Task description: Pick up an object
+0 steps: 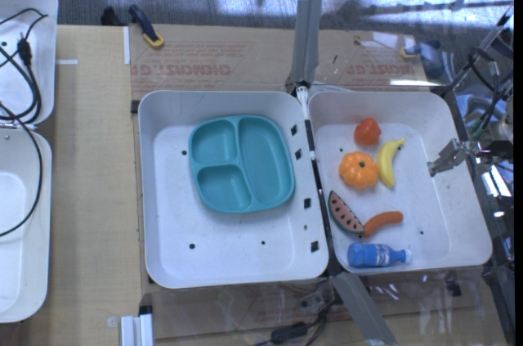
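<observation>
The end effector hangs over the right bin's right edge, whether open or closed I cannot tell, holding nothing, while tomato, pumpkin, banana and bottle lie loose for picking, the left bin keeping a teal plate.

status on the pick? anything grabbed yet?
Done: nothing lifted. The tomato, pumpkin, banana, watermelon slice, sausage and blue bottle all lie in the right bin. In hand: nothing visible; the gripper sits at that bin's right edge, apart from them. Left: approach, grasp, lift.
</observation>
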{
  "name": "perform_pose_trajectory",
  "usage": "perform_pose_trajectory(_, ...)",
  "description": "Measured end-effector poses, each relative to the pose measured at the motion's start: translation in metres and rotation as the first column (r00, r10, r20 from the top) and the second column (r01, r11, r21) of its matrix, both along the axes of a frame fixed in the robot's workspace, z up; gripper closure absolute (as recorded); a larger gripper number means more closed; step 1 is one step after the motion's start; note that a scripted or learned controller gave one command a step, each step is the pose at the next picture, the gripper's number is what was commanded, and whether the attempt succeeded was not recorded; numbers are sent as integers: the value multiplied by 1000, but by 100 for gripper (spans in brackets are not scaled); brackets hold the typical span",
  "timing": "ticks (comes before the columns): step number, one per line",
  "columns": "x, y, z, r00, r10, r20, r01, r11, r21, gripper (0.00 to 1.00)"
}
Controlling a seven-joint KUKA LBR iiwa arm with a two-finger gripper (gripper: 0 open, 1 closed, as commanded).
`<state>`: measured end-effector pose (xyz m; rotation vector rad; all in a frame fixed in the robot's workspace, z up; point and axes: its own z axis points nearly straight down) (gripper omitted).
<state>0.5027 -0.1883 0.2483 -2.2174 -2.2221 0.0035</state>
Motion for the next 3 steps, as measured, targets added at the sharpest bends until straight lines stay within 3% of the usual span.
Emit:
perform_pose_trajectory(1,94,47,-98,1000,-1,1,1,1000,-1,0)
perform_pose_trajectory(2,84,28,-157,1000,-5,1,5,1000,-1,0)
perform_pose_trajectory(3,84,27,-148,1000,-7,1,7,1000,-1,100)
